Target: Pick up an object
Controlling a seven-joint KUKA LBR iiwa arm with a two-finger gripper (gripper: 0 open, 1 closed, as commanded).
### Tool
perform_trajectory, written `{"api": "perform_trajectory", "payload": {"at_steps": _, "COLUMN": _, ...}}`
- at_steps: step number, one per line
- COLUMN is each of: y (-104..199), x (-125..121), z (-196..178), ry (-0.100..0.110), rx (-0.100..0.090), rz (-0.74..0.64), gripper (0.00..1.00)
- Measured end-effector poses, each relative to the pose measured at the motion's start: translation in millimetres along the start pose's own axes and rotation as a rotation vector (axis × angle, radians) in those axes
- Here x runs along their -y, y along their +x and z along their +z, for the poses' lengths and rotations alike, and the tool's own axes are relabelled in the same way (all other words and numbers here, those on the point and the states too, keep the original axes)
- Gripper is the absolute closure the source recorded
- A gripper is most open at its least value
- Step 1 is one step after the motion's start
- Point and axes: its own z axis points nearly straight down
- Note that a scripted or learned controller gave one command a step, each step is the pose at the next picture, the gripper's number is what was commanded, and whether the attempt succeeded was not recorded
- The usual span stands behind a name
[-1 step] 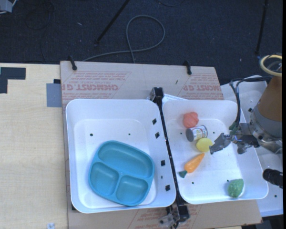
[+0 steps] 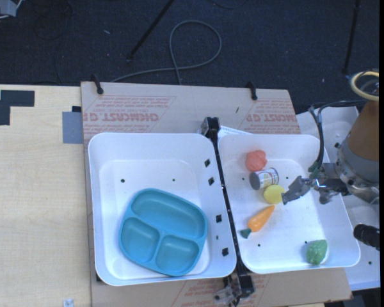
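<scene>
Currently: pick attempt, right bin (image 2: 336,251).
Fingers (image 2: 288,196) beside yellow ball (image 2: 272,194); opening indiscernible. Advise centring over ball before closing.

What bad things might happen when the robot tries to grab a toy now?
The end effector sits right beside the yellow ball, which touches the small can. The ball is round, so it may roll away. The can and the orange-red toy are packed close, so they might get bumped. The carrot lies just below and could be nudged too.
</scene>
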Motion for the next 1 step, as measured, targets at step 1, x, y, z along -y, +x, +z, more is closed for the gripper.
{"api": "perform_trajectory", "payload": {"at_steps": 1, "y": -9.6, "x": 1.2, "z": 58.9, "ry": 0.005, "rx": -0.001, "rz": 0.0, "gripper": 0.0}}
